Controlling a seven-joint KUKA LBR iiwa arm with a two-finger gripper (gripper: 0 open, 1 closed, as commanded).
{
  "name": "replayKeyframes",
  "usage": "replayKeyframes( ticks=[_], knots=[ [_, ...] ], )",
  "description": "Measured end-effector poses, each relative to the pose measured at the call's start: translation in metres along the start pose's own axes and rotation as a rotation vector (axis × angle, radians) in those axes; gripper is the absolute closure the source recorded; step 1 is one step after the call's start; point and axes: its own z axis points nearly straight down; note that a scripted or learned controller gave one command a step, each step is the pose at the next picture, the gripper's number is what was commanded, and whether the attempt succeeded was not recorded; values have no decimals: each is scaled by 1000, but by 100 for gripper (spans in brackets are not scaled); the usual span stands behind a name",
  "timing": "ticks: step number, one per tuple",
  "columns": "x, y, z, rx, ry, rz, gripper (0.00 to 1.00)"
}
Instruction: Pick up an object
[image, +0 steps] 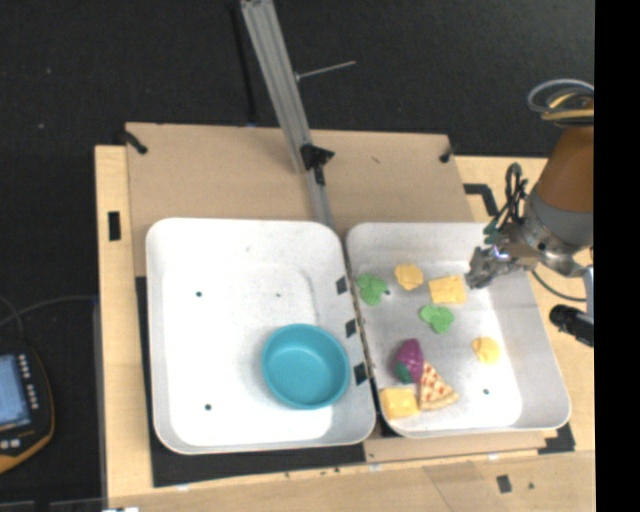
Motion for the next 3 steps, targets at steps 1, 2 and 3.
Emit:
replayKeyframes(
  ticks=[1,2,3],
  knots=[
    [55,4,-16,-2,2,-6,100],
    [100,10,-13,1,2,-6,100],
    [163,14,-22,-1,3,-7,100]
  ],
)
